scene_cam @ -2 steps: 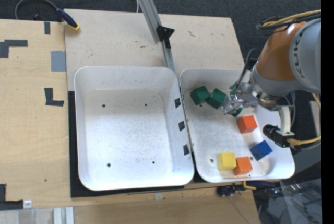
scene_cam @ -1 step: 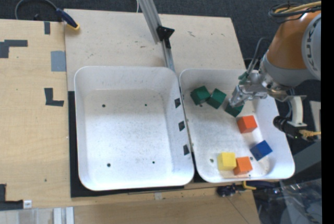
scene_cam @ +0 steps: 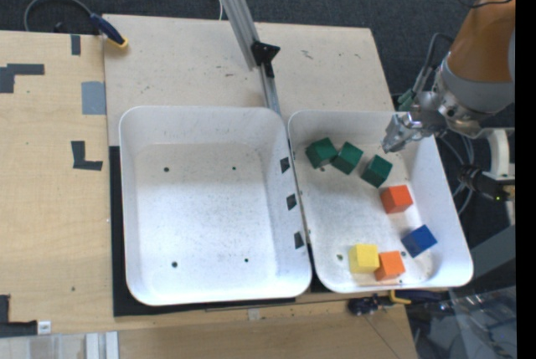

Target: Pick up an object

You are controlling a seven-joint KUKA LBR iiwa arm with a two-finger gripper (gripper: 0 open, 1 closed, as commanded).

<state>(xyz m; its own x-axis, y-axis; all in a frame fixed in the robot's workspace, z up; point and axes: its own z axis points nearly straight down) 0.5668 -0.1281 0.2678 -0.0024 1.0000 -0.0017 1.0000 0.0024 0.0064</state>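
Note:
The right bin [scene_cam: 444, 182] holds several small blocks. Three dark green blocks lie in a row near its back: one [scene_cam: 320, 153], a second [scene_cam: 348, 157] and a third [scene_cam: 377, 171]. An orange block [scene_cam: 396, 198] sits just below them, a blue block [scene_cam: 419, 239] lies further toward the front, and a yellow block [scene_cam: 364, 257] touches another orange block [scene_cam: 390, 265] at the front. My gripper [scene_cam: 396, 139] hangs over the bin's back right part, just above and right of the third green block. Nothing shows between its fingers.
The left bin [scene_cam: 134, 182] stands beside the right one, sharing a middle wall. A slanted metal rail [scene_cam: 239, 10] runs down from the top to the bins' junction. A blue and yellow cable end [scene_cam: 109, 31] lies on the bench at the upper left.

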